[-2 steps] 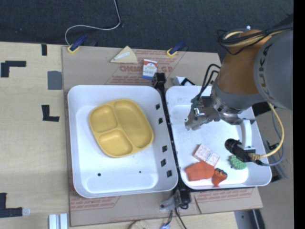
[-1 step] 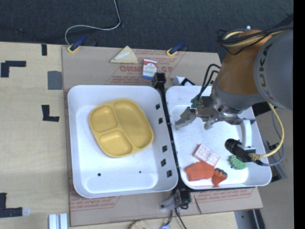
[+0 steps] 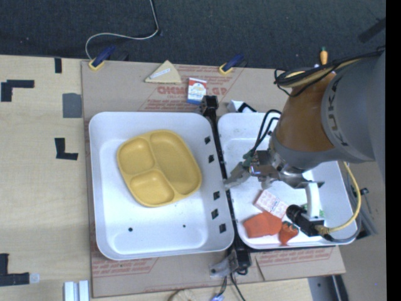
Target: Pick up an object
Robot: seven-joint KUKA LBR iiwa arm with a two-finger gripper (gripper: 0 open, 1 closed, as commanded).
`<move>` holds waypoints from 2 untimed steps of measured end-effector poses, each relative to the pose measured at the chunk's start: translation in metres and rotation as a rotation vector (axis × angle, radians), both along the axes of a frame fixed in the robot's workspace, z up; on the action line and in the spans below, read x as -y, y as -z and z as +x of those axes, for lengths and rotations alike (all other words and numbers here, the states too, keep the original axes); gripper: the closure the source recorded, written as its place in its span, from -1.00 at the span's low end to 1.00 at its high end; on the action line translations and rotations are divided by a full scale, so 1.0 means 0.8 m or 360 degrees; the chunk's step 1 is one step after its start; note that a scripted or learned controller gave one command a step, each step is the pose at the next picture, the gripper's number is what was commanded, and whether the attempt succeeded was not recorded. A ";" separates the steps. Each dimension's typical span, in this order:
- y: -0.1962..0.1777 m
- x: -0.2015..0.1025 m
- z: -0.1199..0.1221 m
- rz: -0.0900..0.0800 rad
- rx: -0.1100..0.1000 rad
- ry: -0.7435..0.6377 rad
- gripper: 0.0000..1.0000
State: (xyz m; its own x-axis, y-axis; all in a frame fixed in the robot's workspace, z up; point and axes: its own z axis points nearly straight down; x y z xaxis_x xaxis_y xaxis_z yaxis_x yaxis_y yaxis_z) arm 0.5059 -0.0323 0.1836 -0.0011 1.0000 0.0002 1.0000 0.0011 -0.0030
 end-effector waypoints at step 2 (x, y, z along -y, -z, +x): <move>0.000 0.006 -0.004 0.0001 0.0000 0.0000 -1.00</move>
